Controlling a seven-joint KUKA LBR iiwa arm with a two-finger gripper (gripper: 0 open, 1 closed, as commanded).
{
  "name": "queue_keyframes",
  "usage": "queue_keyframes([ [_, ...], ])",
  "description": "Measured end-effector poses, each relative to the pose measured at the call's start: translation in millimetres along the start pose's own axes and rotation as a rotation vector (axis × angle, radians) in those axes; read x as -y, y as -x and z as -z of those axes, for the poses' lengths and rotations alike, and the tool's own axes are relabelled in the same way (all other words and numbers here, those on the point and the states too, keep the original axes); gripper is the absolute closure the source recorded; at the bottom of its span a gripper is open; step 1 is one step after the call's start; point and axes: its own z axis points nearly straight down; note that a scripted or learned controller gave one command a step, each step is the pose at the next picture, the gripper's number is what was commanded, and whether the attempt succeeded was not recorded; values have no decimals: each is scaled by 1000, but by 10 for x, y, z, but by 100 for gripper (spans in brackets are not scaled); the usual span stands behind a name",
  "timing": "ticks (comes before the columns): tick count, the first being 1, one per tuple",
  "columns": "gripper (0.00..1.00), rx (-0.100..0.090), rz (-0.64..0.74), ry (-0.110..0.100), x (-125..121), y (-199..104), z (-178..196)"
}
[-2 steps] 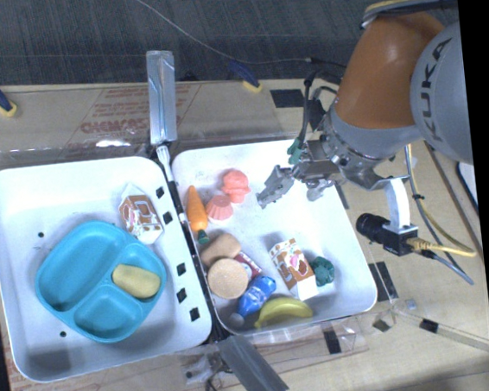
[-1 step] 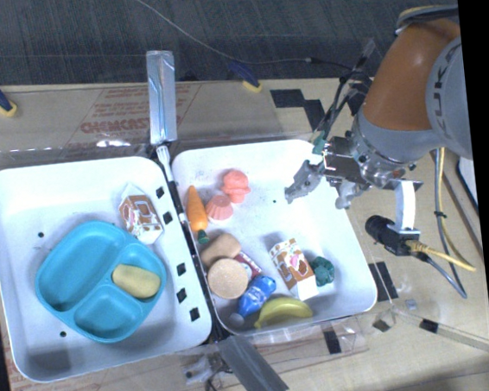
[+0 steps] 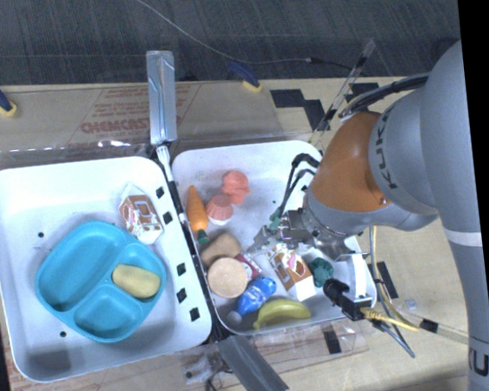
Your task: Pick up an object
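The tool [image 3: 277,241] sits low in the right bin [image 3: 253,156], right of frame centre, above a small carton [image 3: 292,274]; its finger state cannot be told. Nearby: banana [image 3: 281,311], blue toy [image 3: 255,297], carrot [image 3: 196,211], round tan disc [image 3: 228,278]. The left bin [image 3: 18,192] holds a blue divided plate [image 3: 83,272] with a yellow potato-like piece [image 3: 137,280].

One fixed cam above bench [image 3: 35,108], slanted down, both bins [image 3: 12,258] seen.
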Motion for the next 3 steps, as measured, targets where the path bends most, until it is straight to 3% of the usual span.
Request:
queue_keyframes([
  [1, 0, 0, 51, -13, 83, 234, -273],
  [2, 100, -1, 58, -16, 77, 228, -191],
  [3, 100, -2, 71, -11, -450, -332, 1132],
])
